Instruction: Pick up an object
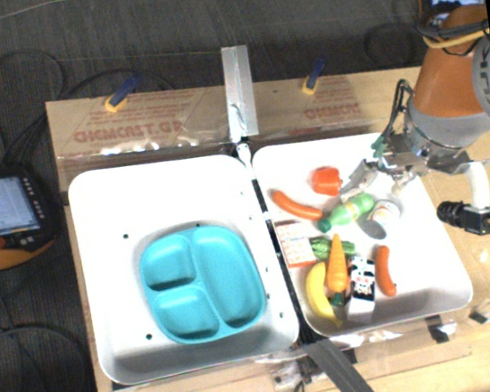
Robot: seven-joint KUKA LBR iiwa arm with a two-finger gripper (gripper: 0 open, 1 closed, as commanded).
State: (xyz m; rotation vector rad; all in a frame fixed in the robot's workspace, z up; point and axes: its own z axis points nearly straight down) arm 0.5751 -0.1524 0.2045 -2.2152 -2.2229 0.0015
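My jaws (359, 184) hang over the right bin (452, 296), just above a green vegetable (350, 212) — whether they are open, closed or gripping it I cannot tell; glare and clutter blur them. Near the vegetable lie an orange sausage (295, 204), a red pepper (326, 179), a carrot (334, 266) hiding part of a banana (318, 293). The left bin (108, 257) holds a teal tray (203, 281).
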